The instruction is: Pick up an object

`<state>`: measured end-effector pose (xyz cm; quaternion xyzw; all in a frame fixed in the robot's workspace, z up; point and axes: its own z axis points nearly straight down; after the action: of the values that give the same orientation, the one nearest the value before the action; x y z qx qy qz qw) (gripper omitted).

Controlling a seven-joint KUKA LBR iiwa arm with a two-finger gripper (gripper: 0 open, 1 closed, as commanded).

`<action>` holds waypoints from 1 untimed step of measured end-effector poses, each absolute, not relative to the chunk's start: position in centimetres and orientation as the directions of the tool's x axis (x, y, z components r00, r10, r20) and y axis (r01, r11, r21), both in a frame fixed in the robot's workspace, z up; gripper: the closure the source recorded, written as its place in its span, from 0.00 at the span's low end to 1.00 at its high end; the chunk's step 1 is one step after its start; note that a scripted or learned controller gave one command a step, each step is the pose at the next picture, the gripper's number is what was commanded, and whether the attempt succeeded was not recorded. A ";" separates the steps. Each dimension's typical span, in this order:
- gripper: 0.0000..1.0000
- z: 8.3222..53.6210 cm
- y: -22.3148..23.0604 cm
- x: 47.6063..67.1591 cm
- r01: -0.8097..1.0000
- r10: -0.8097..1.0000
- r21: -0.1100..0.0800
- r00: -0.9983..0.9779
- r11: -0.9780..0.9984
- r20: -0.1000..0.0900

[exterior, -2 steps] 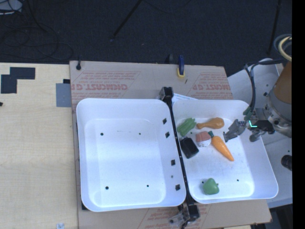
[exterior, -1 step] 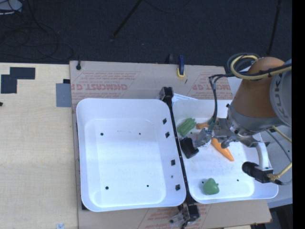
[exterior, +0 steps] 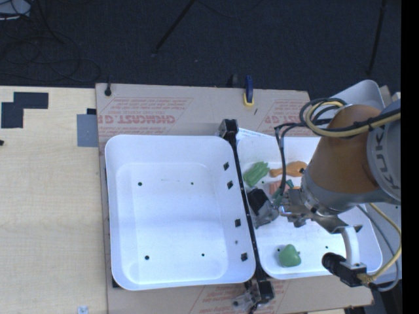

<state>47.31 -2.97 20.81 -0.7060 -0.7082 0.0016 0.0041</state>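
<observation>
My gripper [exterior: 262,209] reaches into the right bin [exterior: 314,261] near its left wall, below the orange-banded wrist [exterior: 344,159]. Its dark fingers sit low over the bin floor, and I cannot make out how they stand. A light green object [exterior: 256,173] lies just above the gripper, at the back left of the bin. An orange object [exterior: 292,169] lies to its right, partly hidden behind the arm. A round green object [exterior: 289,256] rests on the bin floor near the front, below and right of the gripper.
The left bin [exterior: 131,254] lies beside the right one, with a black divider rail [exterior: 239,195] between them. Both bins sit on a cardboard sheet [exterior: 163,113] over a wooden bench. Cables loop above the arm at the right.
</observation>
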 end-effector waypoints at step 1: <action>0.00 18.6 -1.4 52.3 1.000 1.000 -0.003 -0.001 0.001 0.000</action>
<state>52.34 -1.43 18.57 -0.7067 -0.7075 0.0012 0.0012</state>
